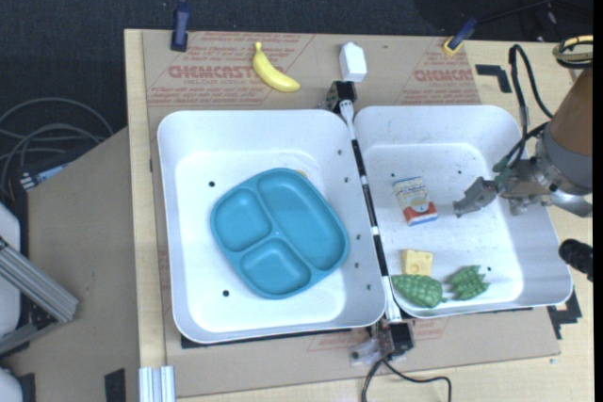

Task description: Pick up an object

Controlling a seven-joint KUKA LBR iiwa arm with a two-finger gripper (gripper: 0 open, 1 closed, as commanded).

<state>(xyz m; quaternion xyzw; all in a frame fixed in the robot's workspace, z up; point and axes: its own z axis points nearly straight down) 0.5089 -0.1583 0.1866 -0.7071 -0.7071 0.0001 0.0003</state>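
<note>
1. Since nothing is seen between the fingers, the pick is judged not yet done; approach, closing and lift are all left.
2. The gripper (pixel 468 201) is seen over the right bin (pixel 490 122), at its right side; whether the fingers are apart or together cannot be told.
3. Candidate objects are found in the right bin: a small red-and-white carton (pixel 415 201) mid-bin, just left of the gripper; a yellow cheese block (pixel 418 261), a knobbly green lump (pixel 417 289) and a leafy green toy (pixel 466 281) along the near edge.
4. The carton is boxy and flat-faced, the cheese block hard-edged, the green items irregular and bumpy.
5. A smooth blue three-compartment plate (pixel 277 232) is seen in the left bin (pixel 188 165).
6. A glossy plastic banana (pixel 272 71) is seen on the bench, far side, outside the bins.
</note>
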